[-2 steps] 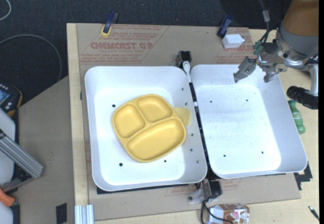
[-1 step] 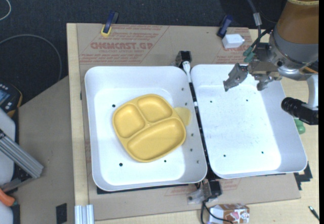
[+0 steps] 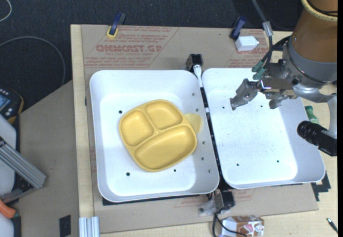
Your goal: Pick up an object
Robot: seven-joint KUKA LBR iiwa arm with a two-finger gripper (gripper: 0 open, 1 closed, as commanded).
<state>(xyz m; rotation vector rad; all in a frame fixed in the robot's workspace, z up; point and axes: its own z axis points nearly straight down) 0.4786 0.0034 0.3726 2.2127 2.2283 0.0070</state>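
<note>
My gripper [image 3: 256, 97] hangs over the right bin [image 3: 278, 171], finger state indiscernible; yellow divided plate [image 3: 157, 135] lies flat in left bin [image 3: 102, 123], likely light, rigid, slick plastic, so grip its raised rim

The arm [image 3: 316, 32] enters above the right-hand white bin [image 3: 268, 171] as a broad cylindrical link finished in orange-brown, bounded at its upper edge by a pale cream ring and joined below to a smooth grey wrist housing with a rounded, light-grey flange. Black cabling runs down from above the bin's far edge to the wrist, where thin green and white wires and a small white connector are bundled. The end effector [image 3: 256, 95], over the bin's far half, is a compact assembly of dark grey and bare-metal blocks with short angular fingers.
</note>
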